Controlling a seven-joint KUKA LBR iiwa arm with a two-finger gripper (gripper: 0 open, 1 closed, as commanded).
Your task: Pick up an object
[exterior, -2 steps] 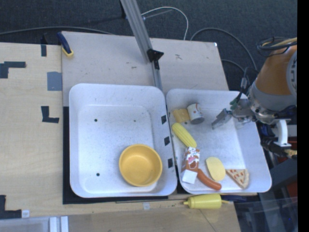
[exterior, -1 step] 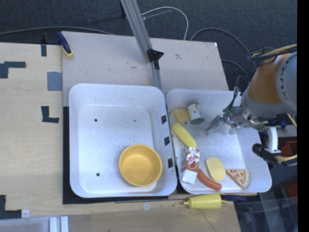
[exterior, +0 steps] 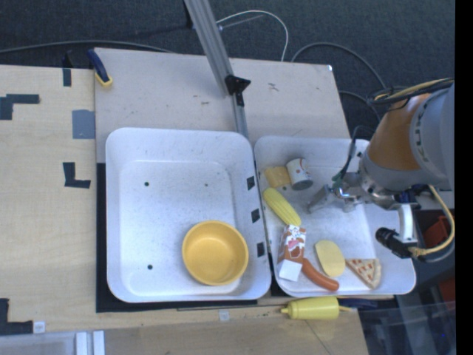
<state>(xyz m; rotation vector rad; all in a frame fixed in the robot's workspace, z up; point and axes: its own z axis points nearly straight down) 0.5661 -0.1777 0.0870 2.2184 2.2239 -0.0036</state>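
We are at the approach step: our hand [exterior: 319, 200] hangs low in the right white plastic bin [exterior: 384, 285], and we cannot tell its state. Just beyond it lies a small grey-and-white can [exterior: 299, 173]; the next move calls for descending squarely over it.

Lighting: even, bright, overhead.
Shadows: soft, short, beneath yellow bowl [exterior: 215, 252] and bin rims.
Glare: mild sheen on white left bin [exterior: 118, 198].
Sharpness: slightly soft throughout; small items grainy.
Surround: dark floor underexposed beyond desk [exterior: 44, 198].
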